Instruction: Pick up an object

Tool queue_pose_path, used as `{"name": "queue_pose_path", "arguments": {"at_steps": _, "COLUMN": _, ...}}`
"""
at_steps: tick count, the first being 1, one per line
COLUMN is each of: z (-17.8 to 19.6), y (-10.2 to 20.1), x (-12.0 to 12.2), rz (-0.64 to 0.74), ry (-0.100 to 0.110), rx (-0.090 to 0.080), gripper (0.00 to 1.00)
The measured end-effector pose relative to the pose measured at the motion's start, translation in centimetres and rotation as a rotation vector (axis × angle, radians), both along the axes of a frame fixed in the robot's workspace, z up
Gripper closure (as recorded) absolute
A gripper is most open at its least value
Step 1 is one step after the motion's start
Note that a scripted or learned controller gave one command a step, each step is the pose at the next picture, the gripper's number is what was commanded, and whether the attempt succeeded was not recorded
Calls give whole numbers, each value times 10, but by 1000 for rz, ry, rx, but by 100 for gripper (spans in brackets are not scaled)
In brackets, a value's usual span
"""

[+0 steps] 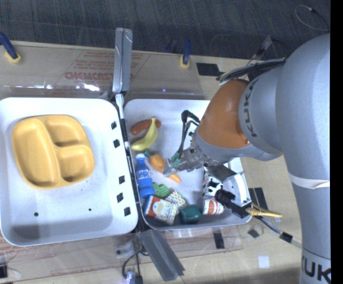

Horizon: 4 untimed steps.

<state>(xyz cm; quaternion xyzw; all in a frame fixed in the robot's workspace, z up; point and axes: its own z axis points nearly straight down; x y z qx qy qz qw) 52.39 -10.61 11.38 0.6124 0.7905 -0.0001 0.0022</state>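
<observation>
The grey arm (290, 117) fills the right of the frame, its orange band (227, 120) hanging over the right bin (159, 108), so the wrist is bent down into that bin from the right edge. That pose suits the task: the loose items all lie in this bin, heaped toward its lower left, likely just as they were tipped in.

The left bin (6, 176) in the left half of the frame carries a yellow divided tray (53, 149), lying flat toward its upper part.

The jaws (177, 163) sit low at the middle of the right bin, near an orange piece (158, 162) and a blue bottle (143, 176); whether they are parted or clenched, I cannot tell, and nothing is plainly seen between them.

Candidates to lift: a banana (149, 136) beside a brownish sausage-like item (139, 126) at the bin's upper left, a printed packet (162, 209), a dark green piece (190, 215) and a small red-labelled bottle (213, 206) along its lower edge.
</observation>
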Motion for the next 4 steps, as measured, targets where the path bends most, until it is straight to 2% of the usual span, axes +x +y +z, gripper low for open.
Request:
{"name": "queue_pose_path", "arguments": {"at_steps": 1, "z": 0, "y": 0, "x": 0, "rz": 0, "ry": 0, "rx": 0, "gripper": 0}}
{"name": "queue_pose_path", "arguments": {"at_steps": 2, "z": 10, "y": 1, "x": 1, "rz": 6, "ry": 0, "rx": -1, "gripper": 100}}
{"name": "queue_pose_path", "arguments": {"at_steps": 3, "z": 10, "y": 1, "x": 1, "rz": 6, "ry": 0, "rx": -1, "gripper": 0}}
{"name": "queue_pose_path", "arguments": {"at_steps": 4, "z": 20, "y": 1, "x": 1, "rz": 11, "ry": 0, "rx": -1, "gripper": 100}}
